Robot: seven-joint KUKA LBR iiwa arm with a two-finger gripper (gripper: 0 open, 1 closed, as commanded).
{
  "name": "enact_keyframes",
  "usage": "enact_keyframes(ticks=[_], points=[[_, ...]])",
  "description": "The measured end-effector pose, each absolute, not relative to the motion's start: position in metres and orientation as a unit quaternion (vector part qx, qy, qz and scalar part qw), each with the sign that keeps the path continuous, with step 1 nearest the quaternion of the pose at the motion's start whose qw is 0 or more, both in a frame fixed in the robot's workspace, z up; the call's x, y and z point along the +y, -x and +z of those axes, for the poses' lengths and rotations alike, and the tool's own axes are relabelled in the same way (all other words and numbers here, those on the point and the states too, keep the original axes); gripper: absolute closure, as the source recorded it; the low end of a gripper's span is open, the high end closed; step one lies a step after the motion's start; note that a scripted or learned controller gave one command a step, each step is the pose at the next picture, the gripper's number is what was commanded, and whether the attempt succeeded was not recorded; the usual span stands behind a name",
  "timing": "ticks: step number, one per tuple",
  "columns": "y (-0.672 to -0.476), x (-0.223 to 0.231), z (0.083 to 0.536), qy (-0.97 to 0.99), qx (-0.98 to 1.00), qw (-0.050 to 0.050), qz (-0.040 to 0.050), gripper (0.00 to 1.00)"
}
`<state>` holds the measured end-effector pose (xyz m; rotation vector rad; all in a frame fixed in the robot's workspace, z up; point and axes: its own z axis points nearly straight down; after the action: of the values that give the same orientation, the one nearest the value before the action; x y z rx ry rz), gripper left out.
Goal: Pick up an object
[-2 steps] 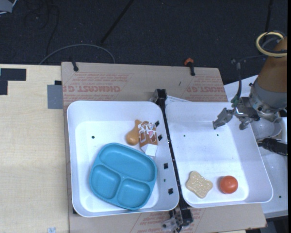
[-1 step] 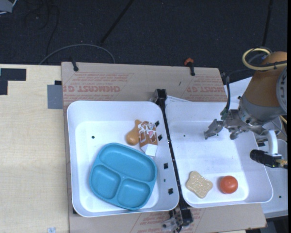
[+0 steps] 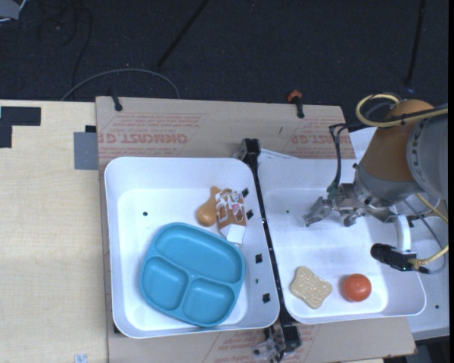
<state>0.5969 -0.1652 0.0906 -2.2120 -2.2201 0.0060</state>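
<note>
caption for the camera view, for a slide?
Gripper over right bin, above cracker and tomato; blue tray in left bin.

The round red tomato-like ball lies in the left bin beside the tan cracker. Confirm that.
Wrong bin. The camera view shows the round red tomato-like ball in the right white bin, beside the tan cracker, as you said.

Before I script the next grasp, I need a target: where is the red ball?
The red ball lies in the right-hand bin, near its front right corner, just right of the tan cracker and apart from it.
</note>
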Motion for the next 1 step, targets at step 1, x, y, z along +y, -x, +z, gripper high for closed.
enact_keyframes(ticks=[1], points=[[-0.598,-0.1667,0.1044,0.707,-0.708,0.002,0.0011,1.0]])
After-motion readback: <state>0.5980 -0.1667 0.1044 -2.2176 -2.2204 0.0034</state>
